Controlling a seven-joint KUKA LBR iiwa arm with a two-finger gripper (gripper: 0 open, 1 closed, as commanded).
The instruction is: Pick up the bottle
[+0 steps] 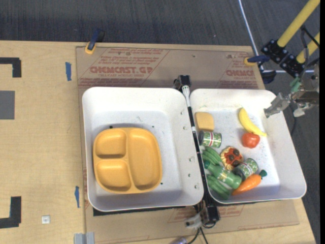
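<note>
The green bottle (223, 177) lies low in the right bin (284, 151), beside the carrot (249, 183). It is probably light, smooth plastic; grip mid-body. The gripper (277, 105) hovers at the bin's right rim; whether it is open or closed I cannot tell.

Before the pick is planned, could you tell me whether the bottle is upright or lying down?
Lying down: the green bottle rests lengthwise on the right bin's floor, among the carrot and cans.

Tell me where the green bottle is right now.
The green bottle lies in the right bin, near its front edge, left of the carrot and just below the patterned can.
</note>
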